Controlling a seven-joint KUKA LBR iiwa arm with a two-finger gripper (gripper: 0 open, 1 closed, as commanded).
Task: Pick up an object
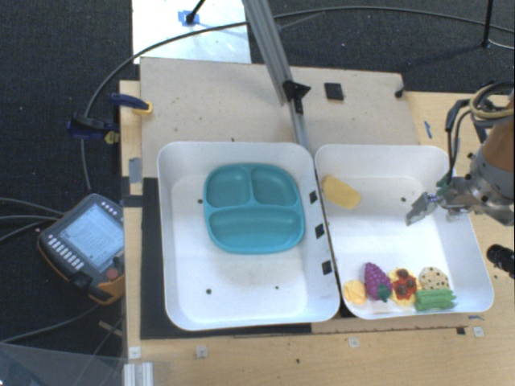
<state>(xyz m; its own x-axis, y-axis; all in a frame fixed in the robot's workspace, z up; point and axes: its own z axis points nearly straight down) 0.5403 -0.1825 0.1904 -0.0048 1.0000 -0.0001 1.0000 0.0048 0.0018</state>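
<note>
In the right bin [378, 240], a yellow block [340, 192] lies near the upper left corner. Along the front wall sit a small yellow piece [354, 291], a purple grape bunch [375, 281], a red and yellow piece [403, 284], a speckled cookie [434, 278] and a green piece [435, 298]. My gripper [420, 210] reaches in from the right and hangs over the bare bin floor at mid-height. It is well right of the yellow block and above the front row. Nothing shows in it.
The left bin [185, 296] holds a teal divided plate [253, 207]. A grey pole [273, 47] slants down to the wall between the bins. A teach pendant [84, 244] lies on the floor at the left, with cables around it.
</note>
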